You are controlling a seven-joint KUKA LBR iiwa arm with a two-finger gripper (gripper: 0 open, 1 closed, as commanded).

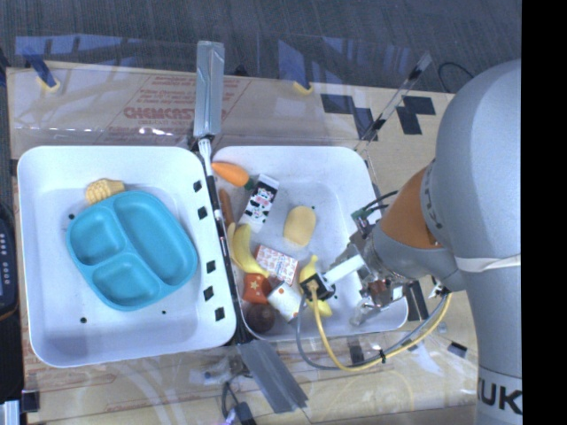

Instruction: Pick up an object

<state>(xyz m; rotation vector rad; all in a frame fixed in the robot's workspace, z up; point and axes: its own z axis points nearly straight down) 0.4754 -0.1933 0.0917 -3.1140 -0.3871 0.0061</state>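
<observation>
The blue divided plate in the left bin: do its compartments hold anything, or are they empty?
Empty. All three compartments of the blue divided plate show bare blue bottoms. The yellow corn cob lies at its upper rim, outside the compartments.

The right bin [354, 171] holds a loose pile: an orange carrot [232, 173] at its twelve o'clock corner, a black-and-white carton [260, 202] beside it, a pale yellow block [300, 226] at centre, a banana [243, 250] along nine o'clock, and a red-patterned card [276, 264] toward six.
</observation>
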